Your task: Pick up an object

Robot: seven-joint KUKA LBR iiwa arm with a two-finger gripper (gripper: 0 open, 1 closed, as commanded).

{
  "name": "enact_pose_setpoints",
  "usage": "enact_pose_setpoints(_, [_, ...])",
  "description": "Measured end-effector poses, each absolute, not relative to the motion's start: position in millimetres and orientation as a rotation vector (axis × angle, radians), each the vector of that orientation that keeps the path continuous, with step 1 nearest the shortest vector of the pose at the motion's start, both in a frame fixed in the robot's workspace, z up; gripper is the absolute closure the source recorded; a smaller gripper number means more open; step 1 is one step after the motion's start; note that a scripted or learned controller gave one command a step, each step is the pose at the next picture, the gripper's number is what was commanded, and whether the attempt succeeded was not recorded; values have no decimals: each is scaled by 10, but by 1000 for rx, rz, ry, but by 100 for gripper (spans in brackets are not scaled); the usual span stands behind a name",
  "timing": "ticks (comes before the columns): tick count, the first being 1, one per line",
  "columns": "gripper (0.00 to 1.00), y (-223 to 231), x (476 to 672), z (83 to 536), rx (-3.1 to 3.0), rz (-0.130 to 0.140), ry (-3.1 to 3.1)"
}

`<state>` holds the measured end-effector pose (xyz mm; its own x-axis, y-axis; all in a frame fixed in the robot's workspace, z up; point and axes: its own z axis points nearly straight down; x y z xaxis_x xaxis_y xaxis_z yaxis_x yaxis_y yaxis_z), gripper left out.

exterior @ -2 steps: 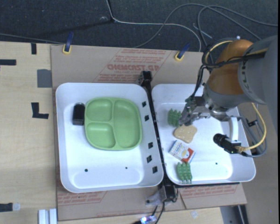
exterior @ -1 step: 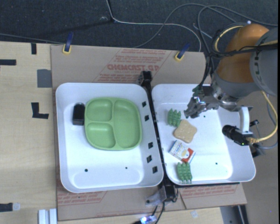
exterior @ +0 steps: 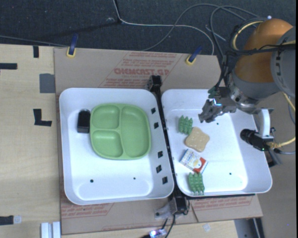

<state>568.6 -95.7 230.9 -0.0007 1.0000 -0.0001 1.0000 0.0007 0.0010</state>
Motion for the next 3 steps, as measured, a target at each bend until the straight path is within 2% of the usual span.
enact_pose_setpoints(3, [100,551,5500,2083,2217,-1,2230])
